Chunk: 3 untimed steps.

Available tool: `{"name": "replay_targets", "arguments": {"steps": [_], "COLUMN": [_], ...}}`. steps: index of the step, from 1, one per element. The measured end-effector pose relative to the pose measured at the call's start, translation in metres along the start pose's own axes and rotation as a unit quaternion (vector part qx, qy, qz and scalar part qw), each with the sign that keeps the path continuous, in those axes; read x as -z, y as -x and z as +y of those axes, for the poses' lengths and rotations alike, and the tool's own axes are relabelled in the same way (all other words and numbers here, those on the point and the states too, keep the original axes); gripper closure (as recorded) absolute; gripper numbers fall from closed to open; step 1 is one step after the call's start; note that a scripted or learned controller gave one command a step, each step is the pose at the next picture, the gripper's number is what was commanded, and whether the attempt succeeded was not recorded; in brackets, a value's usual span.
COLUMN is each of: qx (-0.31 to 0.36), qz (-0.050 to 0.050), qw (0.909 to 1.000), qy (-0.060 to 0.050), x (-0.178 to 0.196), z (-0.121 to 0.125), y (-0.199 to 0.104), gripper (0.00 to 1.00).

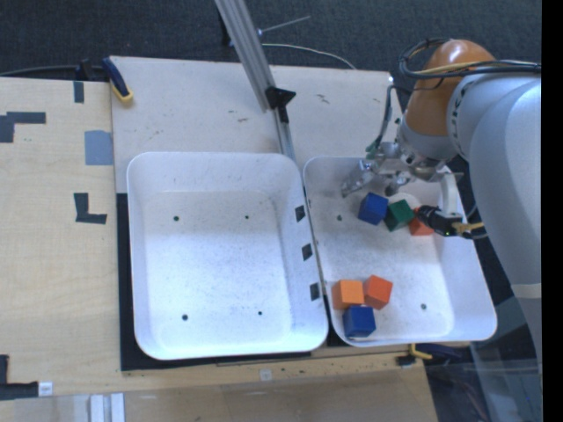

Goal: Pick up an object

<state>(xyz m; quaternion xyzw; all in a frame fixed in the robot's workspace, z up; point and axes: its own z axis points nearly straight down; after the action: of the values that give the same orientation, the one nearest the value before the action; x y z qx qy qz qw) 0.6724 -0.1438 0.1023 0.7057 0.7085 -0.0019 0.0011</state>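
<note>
- The arm reaches into the right bin (457, 319) from the right; the hand (380, 176) sits low at the bin's far end, just above and beside the blue block (373, 208).
- How far the hand is open cannot be told from this view, and no block is seen between its tips.
- The blue block lies tilted, touching a green block (401, 213); a red block (420, 228) lies just beyond the green one, near the bin's right wall.
- Judged from their look, the blocks are small, stiff and light, with flat faces. A grip across two opposite flat faces should hold best; a tilted block may slip or turn.
- The green block crowds one side of the blue block, leaving little room for a tip there.
- A second group lies well apart at the near end: two orange blocks (350, 293) (379, 289) and another blue block (359, 321), all touching.
- The left bin (141, 236) stands alongside on the bench (176, 104).
</note>
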Motion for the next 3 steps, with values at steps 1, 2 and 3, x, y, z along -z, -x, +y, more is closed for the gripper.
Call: {"name": "replay_targets", "arguments": {"steps": [1,2,3], "qx": [-0.002,-0.001,0.002], "qz": [0.002,0.002,0.003], "qw": [1.0,1.0,1.0], "qy": [-0.002,-0.001,0.005], "x": [-0.011,-0.001,0.095], "z": [-0.044,-0.042,0.002], "y": [-0.001,-0.002,-0.07], "gripper": [0.0,1.0,1.0]}}
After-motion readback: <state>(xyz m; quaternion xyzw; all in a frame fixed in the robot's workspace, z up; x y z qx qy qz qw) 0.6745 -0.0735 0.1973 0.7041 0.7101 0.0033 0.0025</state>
